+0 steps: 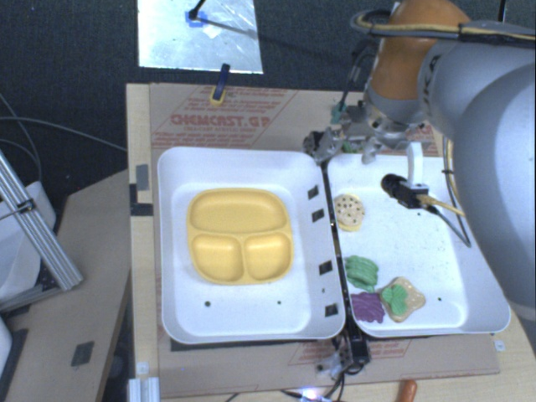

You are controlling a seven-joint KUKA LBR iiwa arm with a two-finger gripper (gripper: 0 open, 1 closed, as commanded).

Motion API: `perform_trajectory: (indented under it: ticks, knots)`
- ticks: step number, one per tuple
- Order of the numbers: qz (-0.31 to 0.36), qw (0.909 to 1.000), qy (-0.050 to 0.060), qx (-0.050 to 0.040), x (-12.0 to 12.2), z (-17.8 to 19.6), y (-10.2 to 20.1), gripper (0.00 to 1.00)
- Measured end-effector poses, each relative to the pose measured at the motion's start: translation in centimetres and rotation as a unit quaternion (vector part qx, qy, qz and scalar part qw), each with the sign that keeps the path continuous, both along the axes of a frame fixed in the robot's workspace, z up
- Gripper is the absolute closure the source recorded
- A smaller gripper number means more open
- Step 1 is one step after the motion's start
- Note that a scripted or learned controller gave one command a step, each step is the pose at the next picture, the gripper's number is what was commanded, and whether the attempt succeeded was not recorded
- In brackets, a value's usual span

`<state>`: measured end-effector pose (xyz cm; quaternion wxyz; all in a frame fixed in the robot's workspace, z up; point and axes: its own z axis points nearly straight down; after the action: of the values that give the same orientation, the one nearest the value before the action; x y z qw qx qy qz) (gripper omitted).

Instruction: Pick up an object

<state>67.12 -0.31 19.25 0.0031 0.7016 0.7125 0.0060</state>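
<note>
My gripper (347,144) hangs at the far edge of the right bin (469,283), close to the divider between the two bins. A round tan cookie with dark chips (348,211) lies just in front of it, apart from it. Nearer the front lie a green leafy piece (362,270), a purple piece (367,306) and a tan toast with a green topping (403,298). Nothing shows in the gripper.
The left bin (180,182) holds a yellow divided plate (239,234). The big grey arm with its orange band (414,32) fills the upper right, over the right bin's far side. A blue and yellow tool (221,85) lies on the cardboard behind the bins.
</note>
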Motion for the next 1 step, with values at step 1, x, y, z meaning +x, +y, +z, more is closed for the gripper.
perform_trajectory:
  ticks: [1]
  knots:
    - [-0.003, 1.0, 0.003, -0.0025, -0.11, 0.43, -0.9, 1.0]
